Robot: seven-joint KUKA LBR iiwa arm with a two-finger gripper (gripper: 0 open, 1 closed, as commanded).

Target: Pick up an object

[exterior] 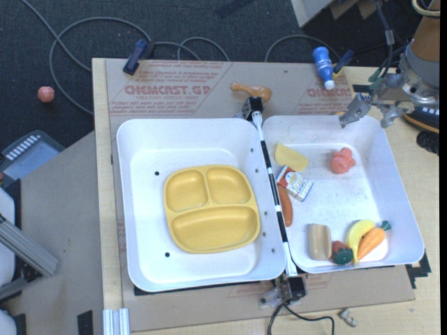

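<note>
- Gripper (368, 110) hangs over the far edge of the right bin (398, 187), near its far right corner; we see its two fingers spread apart with nothing between them.
- We find a pinkish-red lump (342, 160) closest to it, lying alone on the bin floor toward the far side.
- We see a yellow wedge (291, 158) near the bin's left edge, with a small printed carton (298, 185) just beside it and an orange sausage-like piece (286, 206) along the same edge.
- At the near edge we make out a tan block (319, 241); a banana (356, 234) and a carrot (371, 241) crowd the near right corner, touching.
- In the left bin (140, 187) we see a yellow divided tray (211, 207) lying flat near the middle.
</note>
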